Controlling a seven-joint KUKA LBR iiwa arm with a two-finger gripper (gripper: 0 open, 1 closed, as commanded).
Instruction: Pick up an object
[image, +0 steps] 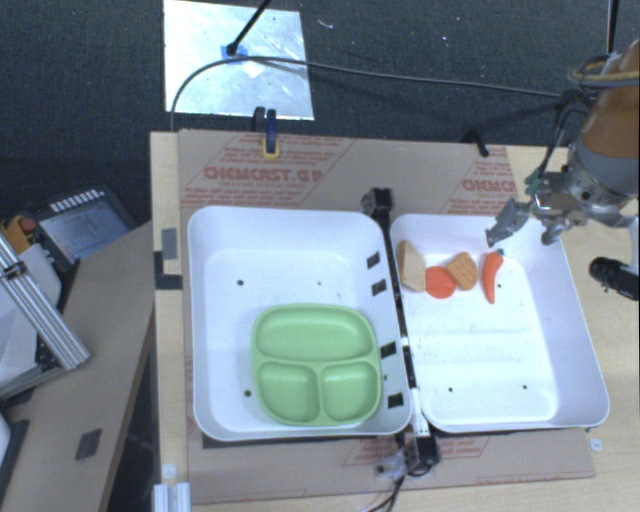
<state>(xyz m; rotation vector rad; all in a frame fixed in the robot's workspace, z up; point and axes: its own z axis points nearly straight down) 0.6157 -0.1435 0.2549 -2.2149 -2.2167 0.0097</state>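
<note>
Gripper (525, 226) is hovering, fingers wide and holding nothing, just above the carrot (491, 276); crowded food could be deflecting the grasp.

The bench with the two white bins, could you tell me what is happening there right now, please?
The arm's gripper hangs open over the far right corner of the right bin, holding nothing. Just below it lie four small toy foods in a row: a beige piece, a red-orange round piece, a tan cracker-like piece and an orange carrot-like piece. The left bin holds a green divided plate. Nothing has been picked up yet.
</note>
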